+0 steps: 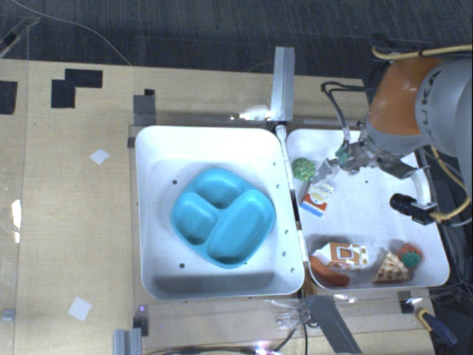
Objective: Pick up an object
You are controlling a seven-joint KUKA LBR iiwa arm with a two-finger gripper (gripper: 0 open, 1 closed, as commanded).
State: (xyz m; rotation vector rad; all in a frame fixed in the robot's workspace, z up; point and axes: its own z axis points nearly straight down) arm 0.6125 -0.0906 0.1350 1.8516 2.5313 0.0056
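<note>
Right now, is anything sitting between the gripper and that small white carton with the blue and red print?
Nothing visible. The gripper hovers directly over the carton in the right bin; the green ball lies beside them, off the path.

bright even light, slightly soft focus

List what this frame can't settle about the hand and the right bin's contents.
- Hand, camera view: too small and blurred to tell whether it is open, or touching the small carton beneath it.
- Carton's print: too small to read.
- Items along the right bin near edge, including the wedge: blurred, identity uncertain.
- Arm: cut off by the right edge.
</note>
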